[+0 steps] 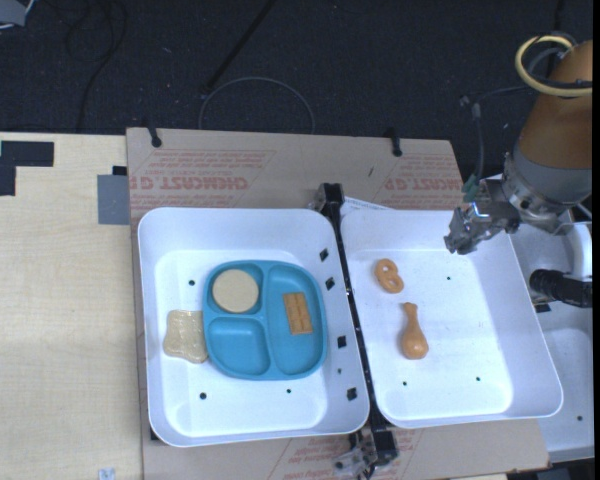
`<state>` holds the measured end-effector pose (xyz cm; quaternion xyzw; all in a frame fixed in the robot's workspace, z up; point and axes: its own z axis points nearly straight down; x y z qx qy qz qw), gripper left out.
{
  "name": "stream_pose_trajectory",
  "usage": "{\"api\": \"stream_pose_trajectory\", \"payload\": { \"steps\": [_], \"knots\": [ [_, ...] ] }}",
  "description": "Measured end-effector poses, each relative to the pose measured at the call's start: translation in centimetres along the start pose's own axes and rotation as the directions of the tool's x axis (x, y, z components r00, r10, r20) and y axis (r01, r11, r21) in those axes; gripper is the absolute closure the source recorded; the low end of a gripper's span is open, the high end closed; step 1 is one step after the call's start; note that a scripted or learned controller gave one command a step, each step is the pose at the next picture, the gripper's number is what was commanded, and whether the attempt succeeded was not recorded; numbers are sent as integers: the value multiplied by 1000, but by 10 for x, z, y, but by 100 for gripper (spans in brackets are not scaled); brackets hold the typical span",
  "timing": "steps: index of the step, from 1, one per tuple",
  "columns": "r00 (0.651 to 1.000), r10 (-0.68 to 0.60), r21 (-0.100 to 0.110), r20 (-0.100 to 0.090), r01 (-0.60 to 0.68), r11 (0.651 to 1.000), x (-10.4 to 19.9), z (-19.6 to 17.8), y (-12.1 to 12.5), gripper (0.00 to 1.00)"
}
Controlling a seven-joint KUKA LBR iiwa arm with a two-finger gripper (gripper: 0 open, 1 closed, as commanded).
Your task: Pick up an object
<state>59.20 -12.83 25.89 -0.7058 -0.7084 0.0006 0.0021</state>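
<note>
Orange-tan drumstick (412, 332) lies mid right bin (520, 393), pretzel-like piece (387, 275) just above it. Gripper (463, 236) hovers at that bin's upper right edge, holding nothing; open or closed, can't tell. Centre over one piece, descend straight, straddle the narrow axis.

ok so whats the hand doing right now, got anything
hand: over the right bin's far right corner, nothing seen in it; open or closed cannot be told.

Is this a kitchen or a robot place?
Probably a robot lab: a robot arm reaches over two white bins, the food looks like toys, such as the drumstick, and cables lie behind.
</note>
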Motion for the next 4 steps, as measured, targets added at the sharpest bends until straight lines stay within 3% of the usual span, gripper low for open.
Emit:
{"api": "stream_pose_trajectory", "payload": {
  "steps": [1,4],
  "knots": [
    [1000,-1,-1,0,1,1000,53,0,8,100],
    [1000,-1,1,1,1,1000,229,23,0,100]
  ]
}}
